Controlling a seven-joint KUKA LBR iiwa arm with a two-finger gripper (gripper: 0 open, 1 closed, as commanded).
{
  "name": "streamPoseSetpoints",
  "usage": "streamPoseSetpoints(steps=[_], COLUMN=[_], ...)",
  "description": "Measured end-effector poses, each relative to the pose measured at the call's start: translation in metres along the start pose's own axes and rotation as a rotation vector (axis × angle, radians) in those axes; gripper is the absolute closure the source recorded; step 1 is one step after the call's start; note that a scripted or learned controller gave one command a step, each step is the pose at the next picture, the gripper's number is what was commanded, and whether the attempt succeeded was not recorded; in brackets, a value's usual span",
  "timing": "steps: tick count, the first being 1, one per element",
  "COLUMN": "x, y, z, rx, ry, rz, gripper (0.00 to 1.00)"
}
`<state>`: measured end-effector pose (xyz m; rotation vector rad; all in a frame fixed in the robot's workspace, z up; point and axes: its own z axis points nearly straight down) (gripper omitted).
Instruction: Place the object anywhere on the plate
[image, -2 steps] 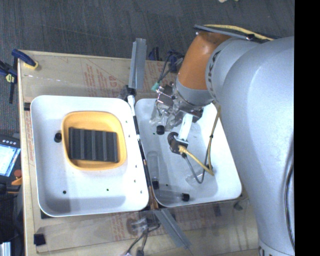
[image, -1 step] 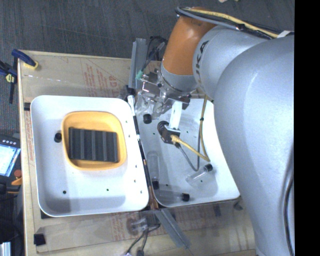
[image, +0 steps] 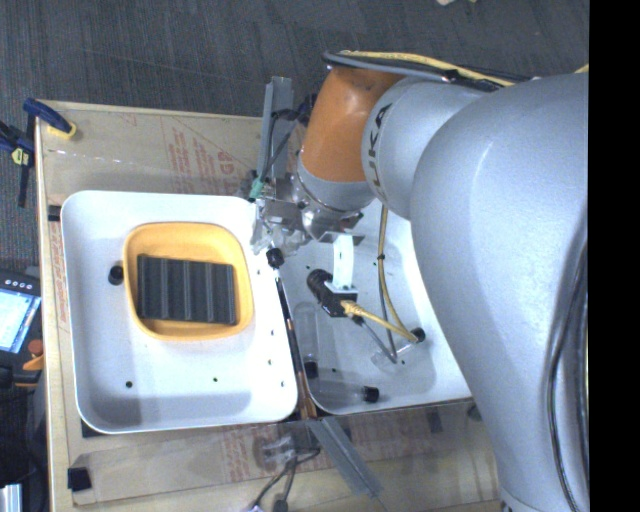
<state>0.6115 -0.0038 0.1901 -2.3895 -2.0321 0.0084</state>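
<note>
Seemingly stiff, light: dark ribbed slab (image: 190, 290) lies flat on yellow plate (image: 185, 233); I'd pinch narrow side. My claw (image: 272, 235) by white bin (image: 150, 400) rim, grip state: cannot tell.

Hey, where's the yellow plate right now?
The plate sits in the camera view's left bin, with a dark ribbed block on it; the end effector is to its right.
</note>
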Motion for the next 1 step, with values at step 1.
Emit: streamPoseSetpoints(steps=[1], x=[-0.0004], y=[0.0002], z=[-0.0002], rx=[-0.001], ry=[0.0], rz=[0.001], gripper=[0.0])
